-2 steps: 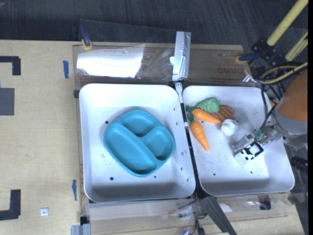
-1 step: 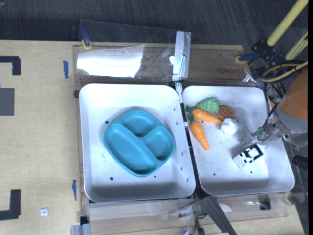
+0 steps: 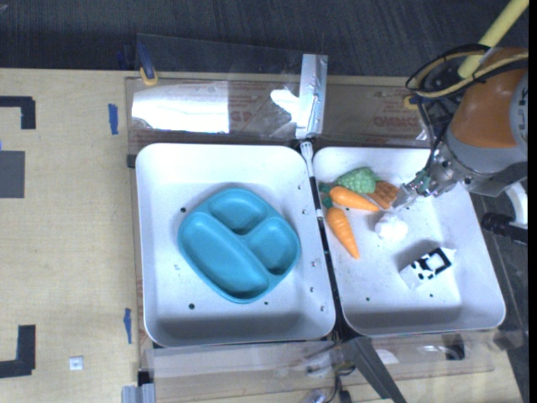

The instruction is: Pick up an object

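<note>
While the gripper [image 3: 417, 188] hung low in the right bin [image 3: 478, 309] beside the carrots [image 3: 352, 198], its jaws' state was unclear.

Even, bright overhead light is seen; glare is cast on the clear sheet [image 3: 226, 99]; edges are slightly blurred.

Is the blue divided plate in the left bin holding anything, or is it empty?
Empty. The blue divided plate lies flat in the left bin, and all three compartments show bare blue surface.
</note>
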### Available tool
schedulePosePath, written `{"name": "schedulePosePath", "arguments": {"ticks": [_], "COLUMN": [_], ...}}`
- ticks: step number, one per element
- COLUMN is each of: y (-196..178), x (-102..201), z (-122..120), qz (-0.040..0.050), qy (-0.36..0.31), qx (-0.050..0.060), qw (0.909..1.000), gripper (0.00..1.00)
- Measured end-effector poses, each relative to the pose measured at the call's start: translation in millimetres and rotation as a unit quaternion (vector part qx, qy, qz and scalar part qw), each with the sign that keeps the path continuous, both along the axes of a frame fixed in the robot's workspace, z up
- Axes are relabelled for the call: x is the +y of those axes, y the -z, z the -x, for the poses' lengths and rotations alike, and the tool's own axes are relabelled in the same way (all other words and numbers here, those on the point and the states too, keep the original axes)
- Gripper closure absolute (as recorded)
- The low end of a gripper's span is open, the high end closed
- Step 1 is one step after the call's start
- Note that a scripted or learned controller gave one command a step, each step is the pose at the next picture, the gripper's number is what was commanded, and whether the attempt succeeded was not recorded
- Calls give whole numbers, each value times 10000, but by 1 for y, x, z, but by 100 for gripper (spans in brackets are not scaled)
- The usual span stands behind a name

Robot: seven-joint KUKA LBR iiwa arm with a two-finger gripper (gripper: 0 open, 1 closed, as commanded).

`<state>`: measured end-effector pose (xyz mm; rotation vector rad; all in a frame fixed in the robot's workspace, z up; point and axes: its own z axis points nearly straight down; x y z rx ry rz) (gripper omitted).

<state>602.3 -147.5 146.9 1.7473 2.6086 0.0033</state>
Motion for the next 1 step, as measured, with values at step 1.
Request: {"name": "schedulePosePath", "arguments": {"ticks": [1], "y": [34], "x": [42], "z": [-47], "qz": [7], "qy": [2216], "qx": [41], "qw": [9751], "gripper": [100]}}
